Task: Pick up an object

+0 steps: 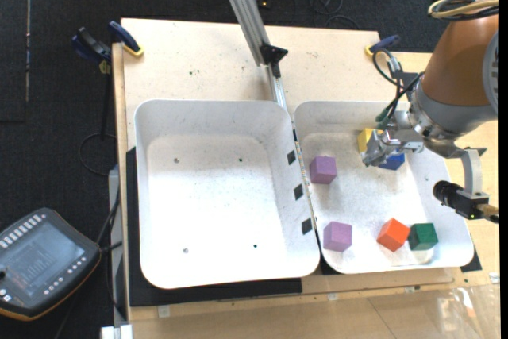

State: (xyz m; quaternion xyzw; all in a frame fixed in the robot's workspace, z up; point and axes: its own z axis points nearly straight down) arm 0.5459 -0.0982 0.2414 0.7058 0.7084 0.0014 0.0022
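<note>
Yellow block (pixel 364 140) sits in the right-hand shallow white bin (pixel 349 115), upper middle, touching a blue block (pixel 390 163) just beside it. Pincer (pixel 379 152) is down right at those two, metal fingers overlapping the blue block's top edge; can't tell if it's spread, pressed together or pinching anything. Grey arm with orange band (pixel 464 67) comes in over the bin's far right corner. Relative to the yellow block: upper purple cube (pixel 323 169) lies nearer the bin divider, lower purple cube (pixel 338 236) towards the front wall, orange cube (pixel 393 235) and dark green cube (pixel 423 236) touching each other at the front right. Left white bin (pixel 159 123) sits beside it on the pale worktop (pixel 198 59).
</note>
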